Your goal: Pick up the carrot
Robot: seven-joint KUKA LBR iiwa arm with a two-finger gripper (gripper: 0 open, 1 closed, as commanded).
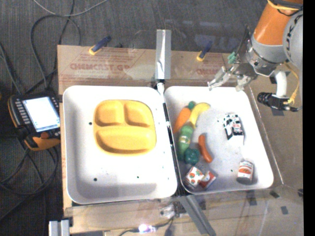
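The gripper (227, 81) hangs over the far rim of the right bin (258, 132), near its far right part, and its two thin fingers (216, 81) stand spread wide with nothing between them; the grey arm with its orange band (275, 21) rises behind it toward the far right corner of the scene. The carrot (182, 119) lies in the right bin close to its left wall, tilted, with its tip pointing toward the near left. A yellow banana (198, 112) touches the carrot on its right side, and a green bottle (185, 136) lies just near of it, so the carrot is hemmed in on the right and near sides, with the bin wall close on the left. A dark green piece (191, 156) sits near of the bottle, and an orange-red sausage-shaped piece (204, 148) lies just right of them. A black and white pack (233, 125) lies alone toward the right of the bin, with bare white floor around it. A small red and white carton (199, 177) rests by the near rim, and a small can (245, 171) stands in the near right corner. The left bin (78, 171) holds a yellow divided tray (125, 127), well apart from the carrot, with the two bins' adjoining rims between them.
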